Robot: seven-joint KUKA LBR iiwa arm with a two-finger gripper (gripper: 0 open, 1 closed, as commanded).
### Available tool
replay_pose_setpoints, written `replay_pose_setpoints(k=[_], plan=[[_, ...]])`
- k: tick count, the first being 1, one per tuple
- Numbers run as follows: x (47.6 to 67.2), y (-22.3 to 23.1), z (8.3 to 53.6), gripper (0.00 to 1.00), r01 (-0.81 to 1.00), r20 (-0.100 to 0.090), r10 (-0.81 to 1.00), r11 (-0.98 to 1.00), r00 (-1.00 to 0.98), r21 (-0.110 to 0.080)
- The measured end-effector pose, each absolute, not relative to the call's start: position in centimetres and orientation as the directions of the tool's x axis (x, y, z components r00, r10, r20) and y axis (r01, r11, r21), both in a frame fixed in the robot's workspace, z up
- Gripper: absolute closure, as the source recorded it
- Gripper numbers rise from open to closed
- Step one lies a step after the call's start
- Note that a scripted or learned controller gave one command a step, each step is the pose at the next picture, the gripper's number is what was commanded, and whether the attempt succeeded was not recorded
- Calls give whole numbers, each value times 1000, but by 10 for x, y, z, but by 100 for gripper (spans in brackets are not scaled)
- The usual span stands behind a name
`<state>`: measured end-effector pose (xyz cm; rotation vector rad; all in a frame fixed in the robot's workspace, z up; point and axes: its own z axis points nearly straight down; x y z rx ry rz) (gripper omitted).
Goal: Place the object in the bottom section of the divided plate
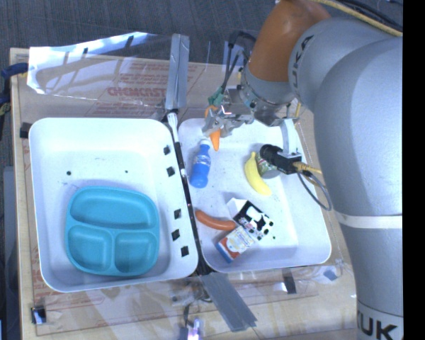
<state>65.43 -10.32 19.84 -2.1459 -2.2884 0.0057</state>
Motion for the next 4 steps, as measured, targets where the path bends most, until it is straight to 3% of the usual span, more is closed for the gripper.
replay_pose_setpoints(k=[1,2,3,4], plan=[[606,-17,190,100,918,2,918,397,-397,-6],[535,-21,190,100,953,2,953,304,-304,-5],[511,64,189,100,986,0,986,168,-168,-8],[511,63,189,0,986,0,986,167,-167,-7]])
